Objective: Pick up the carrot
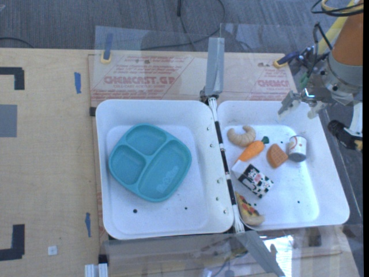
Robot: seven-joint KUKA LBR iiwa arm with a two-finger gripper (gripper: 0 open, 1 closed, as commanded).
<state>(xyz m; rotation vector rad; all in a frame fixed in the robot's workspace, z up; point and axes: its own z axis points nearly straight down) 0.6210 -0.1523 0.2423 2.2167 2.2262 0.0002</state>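
Two shallow white bins (323, 206) are set side by side on a wooden bench so items can be moved between them. An orange plastic carrot with a green tip (252, 150) is seen lying loose in the right bin, beside a tan croissant (241, 134). Over that bin's far right corner the two-finger gripper (300, 104) is poised, jaws spread wide and holding nothing.

Grey arm (340, 77), orange band, yellow cable (337, 2)
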